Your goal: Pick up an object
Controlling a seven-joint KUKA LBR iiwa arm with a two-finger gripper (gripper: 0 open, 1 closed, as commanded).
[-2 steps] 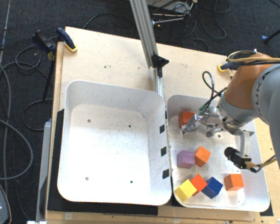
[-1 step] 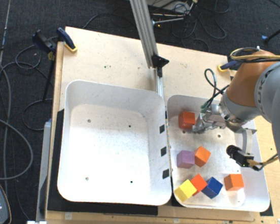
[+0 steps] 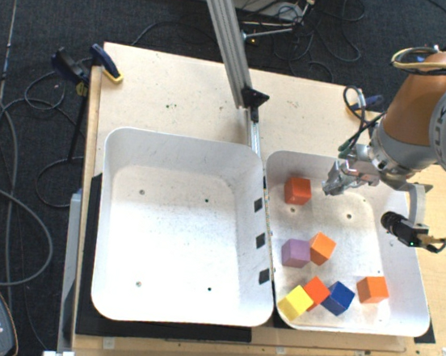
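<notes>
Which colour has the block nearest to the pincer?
Red, seen in the camera view, just left of the pincer.

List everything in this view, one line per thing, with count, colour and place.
Bins: 2, white, side by side on the bench; left bin, right bin.
Red-orange cube: 1, upper left of the right bin, apart from the rest.
Purple cube: 1, middle of the right bin, beside an orange cube.
Orange cubes: 3 in the right bin; the others at the front and at the right.
Yellow cube: 1, front left corner of the right bin.
Blue cube: 1, front of the right bin.
Clamp: 1, blue and yellow, bench's far left corner.
Arm: 1, grey and orange, from the right.
Gripper: 1, above the right bin's rear, right of the red-orange cube.
</notes>
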